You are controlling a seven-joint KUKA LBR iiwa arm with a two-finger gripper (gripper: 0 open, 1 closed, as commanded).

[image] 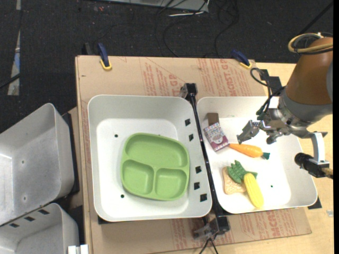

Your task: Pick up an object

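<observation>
Fingers spread apart, the gripper [260, 133] hovers in the right bin [302, 187], just above the thick end of the toy carrot [246, 150], holding nothing. A small pink packet [215, 135] lies close to the left, the corn cob [253, 190] nearer me. My worry: the carrot is round and tapered, so it could roll or squirt out as the fingers close.

The gripper [259, 133] is hovering with fingers spread over the right bin [302, 187], just above the carrot [246, 150], with a packet [215, 133] lying to its left and corn [253, 189] overlapping a cracker [231, 184] below, while a green plate [155, 166] is sitting in the left bin [106, 157].
</observation>
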